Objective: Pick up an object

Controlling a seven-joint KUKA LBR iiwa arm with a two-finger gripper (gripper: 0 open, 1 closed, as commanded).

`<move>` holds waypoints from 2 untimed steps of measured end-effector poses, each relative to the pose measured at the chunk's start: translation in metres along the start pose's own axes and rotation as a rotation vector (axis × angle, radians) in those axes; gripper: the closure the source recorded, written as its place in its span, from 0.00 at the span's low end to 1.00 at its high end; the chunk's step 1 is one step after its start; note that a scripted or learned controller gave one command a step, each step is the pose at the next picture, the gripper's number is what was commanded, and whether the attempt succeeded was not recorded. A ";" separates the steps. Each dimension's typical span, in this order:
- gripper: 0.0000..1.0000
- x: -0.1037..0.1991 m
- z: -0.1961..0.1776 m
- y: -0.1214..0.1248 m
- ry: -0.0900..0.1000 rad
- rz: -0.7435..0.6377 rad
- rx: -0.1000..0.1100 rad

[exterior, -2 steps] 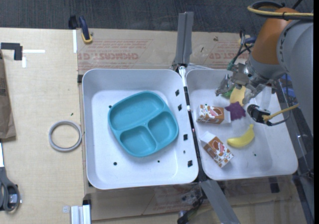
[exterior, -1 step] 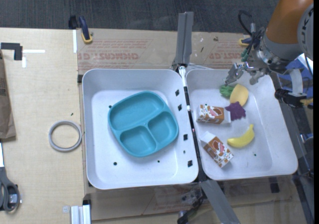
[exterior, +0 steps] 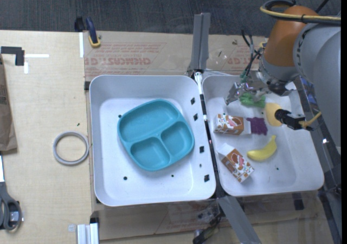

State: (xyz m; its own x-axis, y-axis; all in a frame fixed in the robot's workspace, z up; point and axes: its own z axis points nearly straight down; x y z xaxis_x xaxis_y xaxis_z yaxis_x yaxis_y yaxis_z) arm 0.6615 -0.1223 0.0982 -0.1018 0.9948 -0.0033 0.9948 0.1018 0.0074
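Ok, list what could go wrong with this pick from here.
The gripper sits over a small green object in the right white bin's far corner, so it may scrape the wall. The purple block, yellow banana and small printed carton lie close together; a descent could nudge them.

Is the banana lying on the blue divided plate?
No, the banana lies in the right bin; the blue plate is in the left bin.

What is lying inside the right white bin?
The right white bin holds a yellow banana, two small printed cartons, a purple piece and a green item. The grey arm covers the bin's far corner.
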 end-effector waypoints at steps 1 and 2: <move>0.00 0.024 0.000 0.003 -0.002 0.028 -0.002; 0.00 0.035 -0.094 0.002 0.001 0.194 0.008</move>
State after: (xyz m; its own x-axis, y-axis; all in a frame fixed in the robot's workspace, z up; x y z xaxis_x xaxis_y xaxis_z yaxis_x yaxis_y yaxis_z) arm 0.6590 -0.0870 0.1920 0.0916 0.9958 -0.0018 0.9958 -0.0916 -0.0004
